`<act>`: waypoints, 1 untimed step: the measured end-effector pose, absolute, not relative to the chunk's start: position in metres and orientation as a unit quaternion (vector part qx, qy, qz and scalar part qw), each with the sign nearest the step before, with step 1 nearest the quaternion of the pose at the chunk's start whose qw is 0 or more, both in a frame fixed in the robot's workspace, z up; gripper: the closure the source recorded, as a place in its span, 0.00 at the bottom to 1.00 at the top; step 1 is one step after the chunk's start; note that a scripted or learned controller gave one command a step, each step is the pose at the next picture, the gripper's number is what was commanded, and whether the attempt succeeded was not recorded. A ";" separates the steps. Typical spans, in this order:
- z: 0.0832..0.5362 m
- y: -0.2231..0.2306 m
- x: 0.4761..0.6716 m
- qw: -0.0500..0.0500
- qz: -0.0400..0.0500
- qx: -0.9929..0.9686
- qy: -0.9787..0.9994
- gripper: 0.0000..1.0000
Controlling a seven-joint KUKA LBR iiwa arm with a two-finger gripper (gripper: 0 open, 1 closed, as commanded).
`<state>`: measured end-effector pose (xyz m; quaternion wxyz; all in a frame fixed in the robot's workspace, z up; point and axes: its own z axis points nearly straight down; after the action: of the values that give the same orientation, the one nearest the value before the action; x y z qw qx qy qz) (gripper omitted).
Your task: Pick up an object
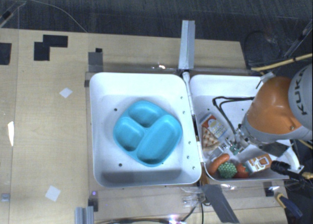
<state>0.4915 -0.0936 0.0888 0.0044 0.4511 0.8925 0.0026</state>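
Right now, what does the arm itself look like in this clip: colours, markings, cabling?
The arm enters from the right: a rounded orange band, glossy, beneath a grey shell with dark lettering partly cut off at the frame edge. Below the orange sits a grey wrist section ending in the small metallic gripper. A black cable loops beside it.

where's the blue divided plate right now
The blue divided plate lies in the middle of the left white bin, across the centre wall from the right bin's toy food.
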 end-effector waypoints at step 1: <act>0.183 -0.055 0.537 0.001 0.001 0.326 0.945 0.00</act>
<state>0.5368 -0.0553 0.1828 0.0006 0.3258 0.9454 0.0007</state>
